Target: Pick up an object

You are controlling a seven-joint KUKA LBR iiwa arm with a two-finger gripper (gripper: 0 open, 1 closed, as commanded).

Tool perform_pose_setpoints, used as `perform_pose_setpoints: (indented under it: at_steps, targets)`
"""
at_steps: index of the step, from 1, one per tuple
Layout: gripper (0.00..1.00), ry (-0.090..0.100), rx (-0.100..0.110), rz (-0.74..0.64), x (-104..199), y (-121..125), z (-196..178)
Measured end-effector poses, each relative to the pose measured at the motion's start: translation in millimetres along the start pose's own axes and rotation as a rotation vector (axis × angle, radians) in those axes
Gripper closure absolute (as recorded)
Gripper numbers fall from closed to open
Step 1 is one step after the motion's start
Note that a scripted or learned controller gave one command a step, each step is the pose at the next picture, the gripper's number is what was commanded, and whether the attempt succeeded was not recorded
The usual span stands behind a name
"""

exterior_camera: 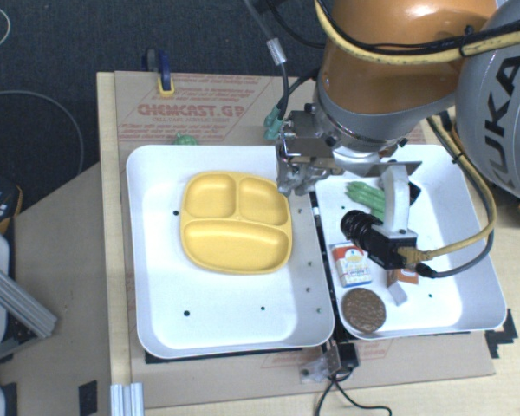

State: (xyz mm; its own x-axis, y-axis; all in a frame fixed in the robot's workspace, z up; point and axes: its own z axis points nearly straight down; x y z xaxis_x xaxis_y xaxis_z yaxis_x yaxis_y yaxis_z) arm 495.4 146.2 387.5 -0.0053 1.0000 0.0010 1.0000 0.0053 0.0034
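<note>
1. The hand (pixel 305 170) hangs over the divide between the two bins, at their far end; whether it is open or closed I cannot tell.
2. Nearest pickable things lie in the right bin (pixel 468 306): a green piece (pixel 364 195), a small carton (pixel 353 264) and a brown disc (pixel 364 309), all nearward and right of the hand.
3. The yellow tray (pixel 236 222) sits left.
4. The board (pixel 199 109) reads "CHEMCAST"; the arm (pixel 503 85) shows "KUKA" in part.
</note>
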Motion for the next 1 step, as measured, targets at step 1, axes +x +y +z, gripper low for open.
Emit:
perform_pose_setpoints:
  at_steps: [1]
  targets:
    - [1.00, -0.001, 0.006, -0.001, 56.2, 12.1, 23.4]
